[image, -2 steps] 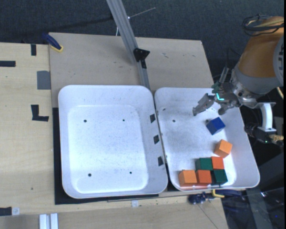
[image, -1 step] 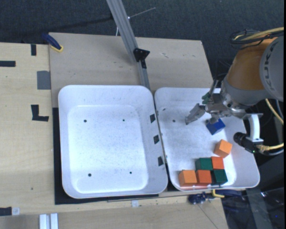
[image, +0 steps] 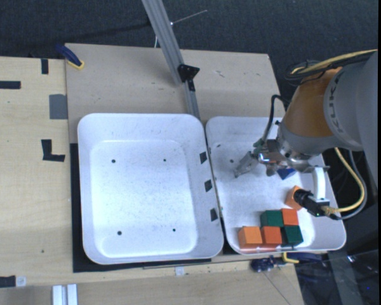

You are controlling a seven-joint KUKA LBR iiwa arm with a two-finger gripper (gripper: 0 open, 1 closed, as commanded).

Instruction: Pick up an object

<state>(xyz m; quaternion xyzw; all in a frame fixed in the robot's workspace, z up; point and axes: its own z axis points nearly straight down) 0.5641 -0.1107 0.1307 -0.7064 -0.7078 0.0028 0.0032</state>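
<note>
My gripper (image: 246,164) hangs low over the upper middle of the right bin (image: 232,199), pointing left, above bare white floor. Nothing shows in its grasp. Along the bin's near edge sits a cluster of blocks: an orange block (image: 249,236), a second orange block (image: 272,235), a green block (image: 272,218), a third orange one (image: 290,216) and another green one (image: 293,234). One more orange piece (image: 294,196) lies at the right wall, partly behind a cable. A small blue and red piece (image: 286,171) peeks out from under the wrist.
The left bin (image: 89,170) lies beside the right one, their rims meeting at a central ridge. A slanted metal pole (image: 168,37) rises behind the bins. The arm's yellow and black cables (image: 349,196) loop over the right bin's right edge.
</note>
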